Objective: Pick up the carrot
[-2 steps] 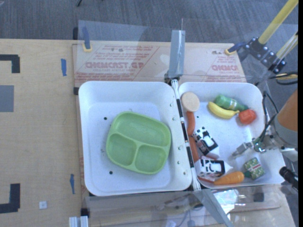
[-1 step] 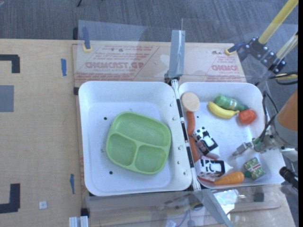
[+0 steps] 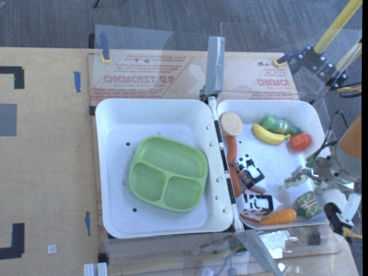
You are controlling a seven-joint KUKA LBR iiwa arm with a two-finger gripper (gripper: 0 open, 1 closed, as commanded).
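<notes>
Your tool is hovering with fingers apart, gripping nothing; the carrot is lying just below-left, unobstructed.

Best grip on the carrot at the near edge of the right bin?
Probably the thick middle of the carrot, from straight above, fingers closing across its width. It lies flat and roughly lengthwise along the right bin front wall, beside a black-and-white item, so side approaches look crowded.
</notes>
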